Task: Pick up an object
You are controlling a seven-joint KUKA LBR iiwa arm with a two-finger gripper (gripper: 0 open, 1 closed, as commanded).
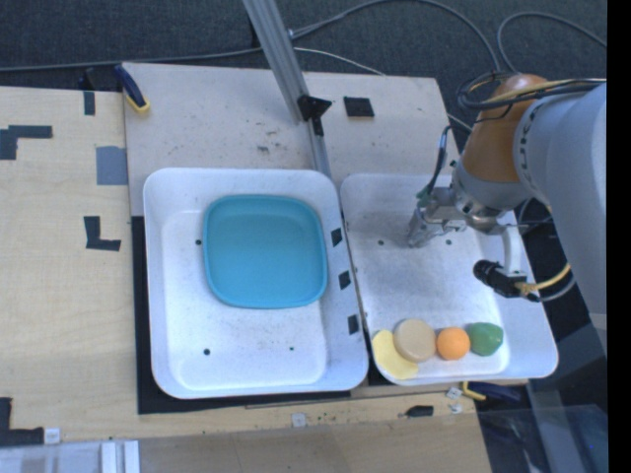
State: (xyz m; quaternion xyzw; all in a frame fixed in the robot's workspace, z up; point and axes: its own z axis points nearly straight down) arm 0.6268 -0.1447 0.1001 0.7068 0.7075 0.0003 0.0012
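So the gripper [426,233] is sitting low over the bare upper part of the right bin [394,190], and honestly I can't tell what state it's in from this angle. Nothing visible in it. All the pickable stuff is bunched along the near edge of that bin: a yellow piece [385,358], a tan disc [415,339], an orange ball [453,344] and a green thing [485,338], well apart from the gripper. The left bin [168,294] just has a blue plate [264,250]. My worry: they're packed so tight against the rim that it nudges neighbours or grabs nothing.
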